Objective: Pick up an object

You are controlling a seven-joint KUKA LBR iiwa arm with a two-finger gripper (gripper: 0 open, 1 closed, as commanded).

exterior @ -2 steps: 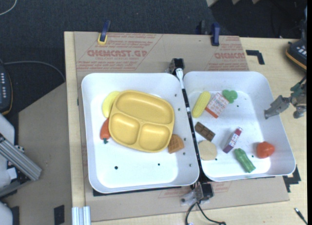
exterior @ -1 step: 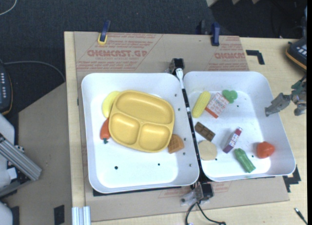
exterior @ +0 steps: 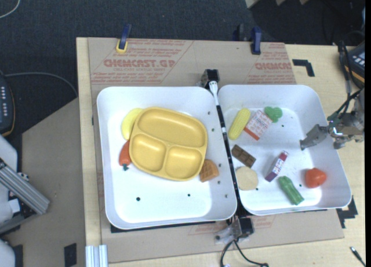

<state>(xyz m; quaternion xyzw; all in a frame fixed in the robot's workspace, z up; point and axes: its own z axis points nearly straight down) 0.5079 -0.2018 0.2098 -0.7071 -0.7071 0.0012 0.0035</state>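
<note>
Reaching in from the right, the gripper (exterior: 316,135) hovers over the right bin's (exterior: 307,95) edge with nothing between its fingers; whether they are spread I cannot tell. Candidates lie scattered below it: tomato (exterior: 315,177) nearest, then cucumber (exterior: 290,190), marker (exterior: 276,166) and corn (exterior: 239,123). Loose spacing probably leaves room for a grasp. A yellow tray (exterior: 167,143) sits in the left bin (exterior: 110,144).

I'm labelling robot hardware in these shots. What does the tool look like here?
The tool is small, grey metal, with a darker wedge-shaped tip. Thin dark cables loop above it at the right bin's edge. It is too small and blurred to make out any markings.
</note>
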